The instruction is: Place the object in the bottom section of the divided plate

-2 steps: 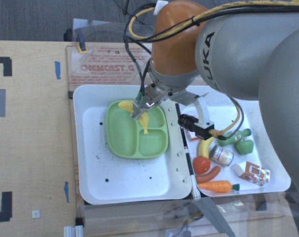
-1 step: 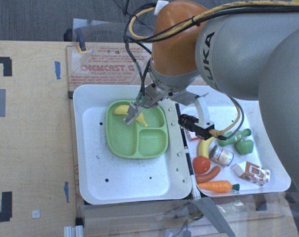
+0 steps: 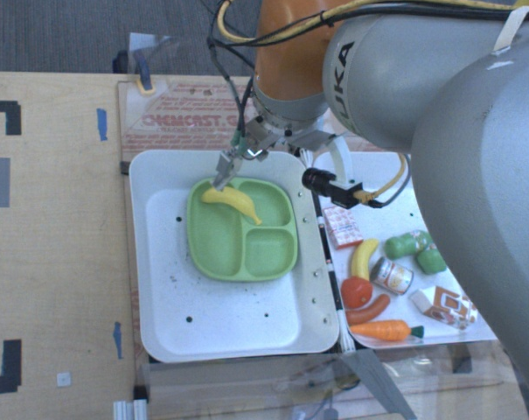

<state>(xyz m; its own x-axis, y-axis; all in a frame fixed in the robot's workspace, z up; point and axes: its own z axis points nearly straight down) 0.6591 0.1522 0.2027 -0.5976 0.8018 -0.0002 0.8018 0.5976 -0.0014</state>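
Note:
A green divided plate (image 3: 220, 243) lies in the left white bin (image 3: 159, 304). It has one large section on the left and two smaller ones on the right. A yellow toy banana (image 3: 235, 202) rests at the plate's upper part, reaching from the large section across the ridge towards the upper right section. My gripper (image 3: 223, 177) comes down from the orange-banded wrist (image 3: 290, 42) and its tip meets the banana's left end. The bottom right section (image 3: 271, 250) holds nothing.
The right bin (image 3: 404, 191) holds a red-and-white packet (image 3: 341, 226), a second small banana (image 3: 363, 257), a tomato (image 3: 355, 291), a sausage (image 3: 370, 309), a carrot (image 3: 388, 330), a green item (image 3: 414, 245), a can (image 3: 393, 276) and a small box (image 3: 446, 304). The arm's bulk hangs over that bin.

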